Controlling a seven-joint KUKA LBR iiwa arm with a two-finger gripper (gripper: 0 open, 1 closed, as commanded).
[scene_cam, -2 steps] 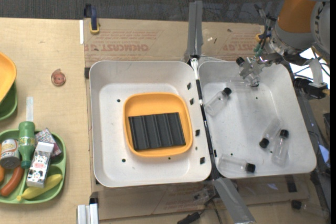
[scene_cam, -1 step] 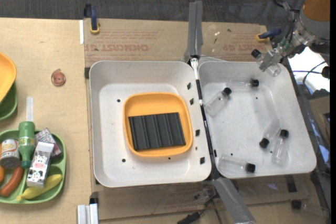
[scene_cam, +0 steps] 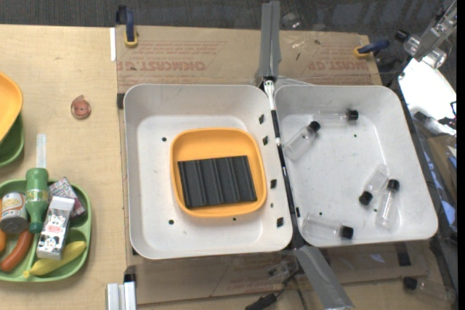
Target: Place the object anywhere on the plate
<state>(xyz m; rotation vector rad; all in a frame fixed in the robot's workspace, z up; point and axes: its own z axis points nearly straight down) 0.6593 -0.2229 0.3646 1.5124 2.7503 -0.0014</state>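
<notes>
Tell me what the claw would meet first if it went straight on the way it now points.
Probably the rim of the right bin. The claw seems to aim down-left toward it, but depth is unclear.

Green toy-food tray (bench's left)

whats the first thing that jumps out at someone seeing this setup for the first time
The orange plate in the left bin grabs the eye first, with a dark ribbed block lying on it. Next come the clear vials with black caps scattered around the right bin. At the far left of the bench sits a green tray of toy food.
</notes>
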